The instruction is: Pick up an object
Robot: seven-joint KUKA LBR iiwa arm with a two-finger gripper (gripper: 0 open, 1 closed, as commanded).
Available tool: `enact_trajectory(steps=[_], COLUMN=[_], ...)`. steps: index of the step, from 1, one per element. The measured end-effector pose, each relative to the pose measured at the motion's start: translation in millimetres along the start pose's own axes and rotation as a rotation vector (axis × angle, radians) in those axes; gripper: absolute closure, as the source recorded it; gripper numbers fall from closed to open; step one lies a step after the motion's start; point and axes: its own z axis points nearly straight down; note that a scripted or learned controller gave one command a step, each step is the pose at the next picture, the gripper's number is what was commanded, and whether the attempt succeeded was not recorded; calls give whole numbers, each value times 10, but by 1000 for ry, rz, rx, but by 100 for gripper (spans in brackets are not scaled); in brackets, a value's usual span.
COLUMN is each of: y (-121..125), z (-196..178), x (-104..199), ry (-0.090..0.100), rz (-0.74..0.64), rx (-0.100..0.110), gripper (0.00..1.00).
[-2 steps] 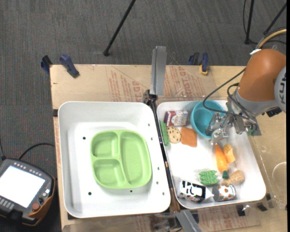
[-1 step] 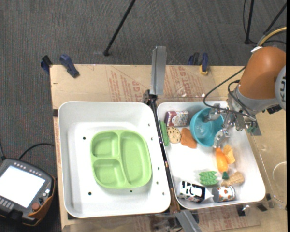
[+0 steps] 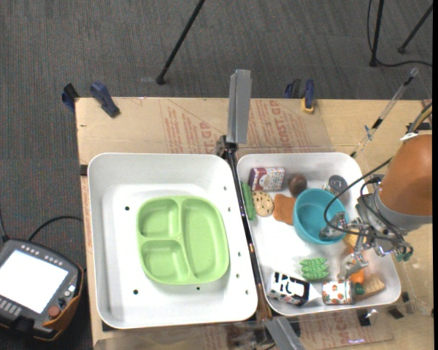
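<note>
Well, crowded right bin [image 3: 317,157]. Blue bowl [image 3: 315,215] near its 3 o'clock, gripper [image 3: 358,257] just past at 4, over small stuff. Jaws: can't tell. Could bump bowl rim, grab nothing, bc toys packed tight.

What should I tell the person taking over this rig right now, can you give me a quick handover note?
End effector: low over the near right corner of the right bin, above the toys there. Nothing can be seen held.
Right bin: teal bowl, small carton, cookie, brown ball, green pea pod, black and white cow toy, spotted can.
Left bin: green divided plate.
Done: arm is in position over the right bin.
Left: grasp an object and lift it; no pick shows yet.
</note>
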Motion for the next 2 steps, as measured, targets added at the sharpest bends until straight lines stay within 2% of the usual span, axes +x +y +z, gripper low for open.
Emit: enact_trajectory(steps=[1, 2], y=[-104, 11], z=[-21, -12], x=[-759, -171], ry=[-7, -3], rz=[-219, -210], rx=[2, 0], gripper=[0, 0])
